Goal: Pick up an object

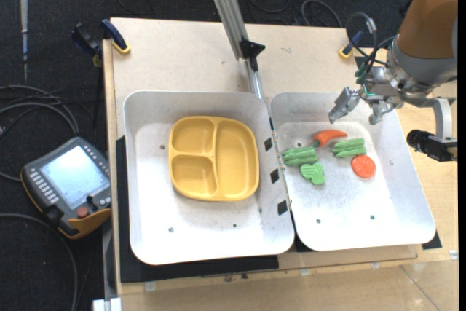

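Yellow plastic divided tray [215, 158] (three compartments), lumpy green and orange toy foods [331, 151], metal jaws spread open, holding nothing

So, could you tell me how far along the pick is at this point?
Done: little beyond the approach. The gripper is over the far side of the right bin, fingers apart, nothing between them. In hand: it hangs just beyond the orange piece. Left: the whole grasp and lift. The green pieces, the red disc and the orange piece all lie on the bin floor. The yellow tray sits in the left bin.
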`<state>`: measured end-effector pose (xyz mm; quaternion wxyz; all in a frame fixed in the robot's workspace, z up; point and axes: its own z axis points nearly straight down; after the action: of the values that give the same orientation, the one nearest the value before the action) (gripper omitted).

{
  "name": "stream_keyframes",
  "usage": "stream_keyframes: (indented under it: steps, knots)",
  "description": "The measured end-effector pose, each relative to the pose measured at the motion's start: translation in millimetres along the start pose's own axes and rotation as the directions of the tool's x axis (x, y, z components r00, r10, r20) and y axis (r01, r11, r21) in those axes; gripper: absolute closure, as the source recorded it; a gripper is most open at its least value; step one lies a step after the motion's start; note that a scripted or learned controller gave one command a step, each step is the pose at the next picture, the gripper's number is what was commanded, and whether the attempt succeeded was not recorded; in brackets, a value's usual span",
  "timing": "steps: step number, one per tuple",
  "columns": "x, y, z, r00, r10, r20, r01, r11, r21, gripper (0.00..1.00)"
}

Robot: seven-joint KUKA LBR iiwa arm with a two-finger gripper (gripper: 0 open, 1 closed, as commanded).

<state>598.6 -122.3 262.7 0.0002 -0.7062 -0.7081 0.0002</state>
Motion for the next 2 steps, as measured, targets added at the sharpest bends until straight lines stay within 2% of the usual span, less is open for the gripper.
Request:
stream_keyframes:
  steps: [1, 2]
  knots:
    - [0, 0, 0, 1.000, 0.001, 0.000, -0.001, 1.000, 0.000, 0.00]
    - [4, 5, 46, 1.000, 0.002, 0.000, -0.002, 1.000, 0.004, 0.00]
